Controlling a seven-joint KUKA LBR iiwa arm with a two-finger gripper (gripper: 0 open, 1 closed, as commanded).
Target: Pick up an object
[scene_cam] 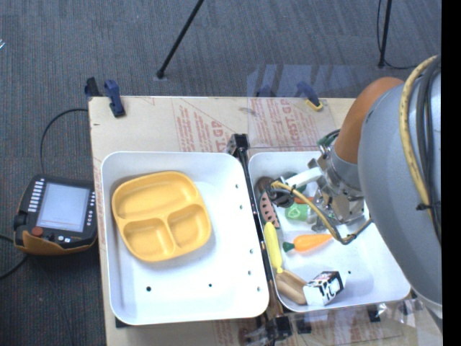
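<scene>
My gripper [333,202] is low in the right bin [374,269], near its back middle, with the grey arm and orange band rising to the right. Just left of it lies a green toy [297,211], partly hidden by a yellow cable. An orange carrot [313,242] lies just in front of the gripper. A long yellow piece [272,246] lies along the bin's left wall, behind a tan bun [289,287]. A black-and-white carton [324,287] sits at the front. A brown item [266,206] lies at the back left.
The left bin [180,287] bears a yellow three-part plate [160,215]. A teach pendant [57,215] lies on the floor left of the bench. Clamps grip the bench's back edge [112,96].
</scene>
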